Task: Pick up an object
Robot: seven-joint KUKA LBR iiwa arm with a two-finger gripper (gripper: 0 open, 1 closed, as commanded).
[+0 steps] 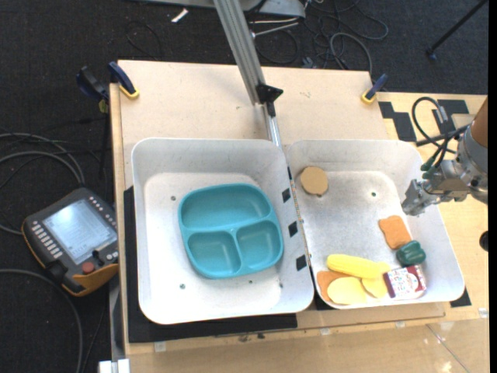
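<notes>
The bench [202, 99] carries two white bins; the left bin [155, 208], far from the fingers [413, 199], holds a teal divided tray [231, 230]. In the right bin [349, 208] lie a yellow banana [357, 266], an orange sponge [394, 230] just below the fingers (whether they're clenched, I cannot tell) and a tan disc [314, 181].

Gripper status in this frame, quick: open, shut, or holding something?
Gripper: cannot be told; it sits at the right bin's right rim, apart from the orange piece, nothing seen in it.
</notes>
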